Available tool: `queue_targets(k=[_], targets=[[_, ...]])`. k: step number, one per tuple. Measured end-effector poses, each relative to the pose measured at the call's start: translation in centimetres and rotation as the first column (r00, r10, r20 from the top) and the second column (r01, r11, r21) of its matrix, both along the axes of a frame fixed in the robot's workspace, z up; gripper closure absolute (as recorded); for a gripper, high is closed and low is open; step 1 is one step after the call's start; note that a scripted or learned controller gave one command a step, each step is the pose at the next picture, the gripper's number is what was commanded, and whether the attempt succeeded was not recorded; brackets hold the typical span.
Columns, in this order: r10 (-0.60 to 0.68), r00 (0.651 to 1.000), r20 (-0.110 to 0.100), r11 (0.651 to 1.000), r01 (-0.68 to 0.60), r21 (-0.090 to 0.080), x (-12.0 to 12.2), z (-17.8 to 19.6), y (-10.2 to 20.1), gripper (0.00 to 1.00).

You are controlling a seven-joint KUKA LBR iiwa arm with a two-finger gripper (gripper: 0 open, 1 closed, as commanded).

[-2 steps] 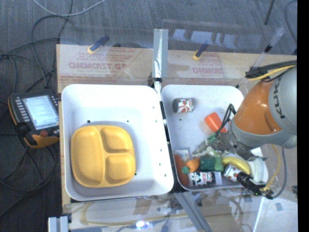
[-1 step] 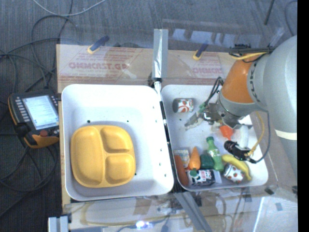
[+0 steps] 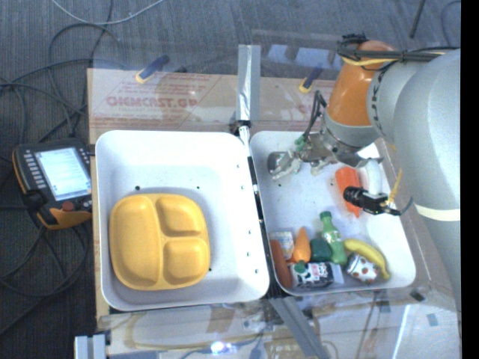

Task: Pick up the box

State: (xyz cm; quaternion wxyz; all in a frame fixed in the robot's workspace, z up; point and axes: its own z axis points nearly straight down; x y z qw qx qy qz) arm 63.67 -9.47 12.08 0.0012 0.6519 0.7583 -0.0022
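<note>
The camera view shows the end effector (image 3: pixel 288 163) low over the far-left corner of the right bin (image 3: pixel 258 200), at the end of the grey arm (image 3: pixel 419 118) with its orange band (image 3: pixel 352 96). Whether its fingers are spread or pressed together I cannot tell; they blur into a pale tangle of metal, and nothing can be made out between them.

The box (image 3: pixel 313 274) looks to be the small dark carton with a white label, lying at the near edge of the same bin, well apart from the end effector. It is packed in tightly: a carrot (image 3: pixel 301 244) and a green bottle (image 3: pixel 328 238) just behind it, a banana (image 3: pixel 368 253) and a red-and-white can (image 3: pixel 362 269) to its right, a reddish packet (image 3: pixel 278 259) on its left against the bin wall.

To do this step well, the arm would need to travel toward the near side of the bin and come down straight over the box, with the fingers aligned across its shorter sides where the neighbours leave some room. A slanted approach would likely nudge the bottle or carrot. The bin's near wall sits close, so the descent should stay clear of it.

The left bin (image 3: pixel 112 155) holds a yellow divided tray (image 3: pixel 159 239).
</note>
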Motion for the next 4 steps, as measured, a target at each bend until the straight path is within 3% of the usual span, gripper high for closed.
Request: queue_targets(k=[1,2,3,4], targets=[[0.112,0.994,0.014,0.994,-0.112,0.002,-4.3,-3.0,-2.0,0.0],[0.081,0.997,0.012,0.997,-0.081,0.0,-2.2,-3.1,-1.2,0.0],[0.081,0.997,0.017,0.997,-0.081,0.0,-2.0,-1.9,-1.2,1.0],[-0.294,0.956,-0.001,0.956,0.294,0.002,-7.1,6.2,1.8,1.0]])
